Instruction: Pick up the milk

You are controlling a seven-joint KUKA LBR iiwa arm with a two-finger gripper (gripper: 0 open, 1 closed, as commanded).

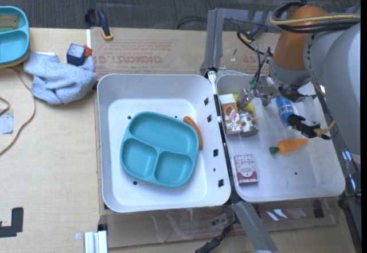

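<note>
1. Nearest me, in the right bin (321, 191), a small red-and-white box (245, 168) lies flat, well on my side of the gripper (251, 96). It looks like something loosely dropped in, not set in place.
2. A little further in, a toy carrot (289, 146) lies on the bin floor, off to the arm's side of the gripper and apart from it.
3. In the left bin (109, 148) a blue divided plate (160, 148) sits flat with an orange stick (195, 130) at its edge. Both are across the wall from the gripper and play no part here.
4. The milk (229, 113), as I take the white and brown carton to be, lies on its side against the wall between the bins, just beside and slightly nearer than the gripper. A small jar (248, 123) touches or nearly touches it, directly below the gripper. That crowding leaves little room on that flank.
5. A blue bottle (284, 108) lies just on the arm's side of the gripper.
6. The gripper hangs low over the bin's far corner, near the carton's far end. Whether it is wide or narrow I cannot tell, and nothing is visibly held.
7. The arm, with its orange band (298, 39) above the wrist, is bent steeply downward, which I read as an approach from above.
8. Farthest off, a grey cloth (60, 81) lies crumpled on the bench.
</note>
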